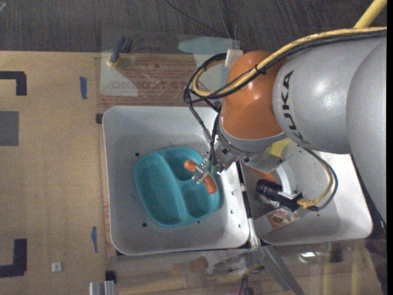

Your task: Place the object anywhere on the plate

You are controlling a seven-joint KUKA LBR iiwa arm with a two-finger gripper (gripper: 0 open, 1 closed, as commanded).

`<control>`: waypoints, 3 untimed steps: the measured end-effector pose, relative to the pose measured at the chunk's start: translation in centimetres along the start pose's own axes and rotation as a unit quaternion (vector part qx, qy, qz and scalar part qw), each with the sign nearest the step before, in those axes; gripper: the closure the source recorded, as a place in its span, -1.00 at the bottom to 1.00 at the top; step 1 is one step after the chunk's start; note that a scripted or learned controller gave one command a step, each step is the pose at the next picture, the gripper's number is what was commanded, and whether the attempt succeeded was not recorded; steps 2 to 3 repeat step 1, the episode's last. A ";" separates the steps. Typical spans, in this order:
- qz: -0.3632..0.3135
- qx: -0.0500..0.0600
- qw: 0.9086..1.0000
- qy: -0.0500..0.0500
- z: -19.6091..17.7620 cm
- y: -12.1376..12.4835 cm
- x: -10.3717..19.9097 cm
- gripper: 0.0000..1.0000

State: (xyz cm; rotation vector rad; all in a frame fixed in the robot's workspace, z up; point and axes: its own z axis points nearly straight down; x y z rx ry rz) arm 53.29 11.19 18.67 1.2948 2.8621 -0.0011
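A teal divided plate [166,189] lies in the left white bin [123,134]. An orange carrot-like object [210,185] sits over the plate's right compartment, by its right rim. My gripper [201,172] hangs over that spot, its metal fingers closed around the middle of the orange object, whose ends stick out to the upper left and lower right. The arm's orange band and grey body cover the area to the right.
The right white bin [344,226] holds a white round item [288,180] and a small brown-red object [282,217], partly hidden by the arm. Black cables loop above the gripper. The wooden bench spreads to the left.
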 end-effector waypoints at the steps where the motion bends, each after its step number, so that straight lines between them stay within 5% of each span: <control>1: 0.000 0.000 1.000 0.000 0.0 0.0 0.0 -1.00; 3: 0.000 0.000 1.000 0.000 0.0 0.0 0.0 -1.00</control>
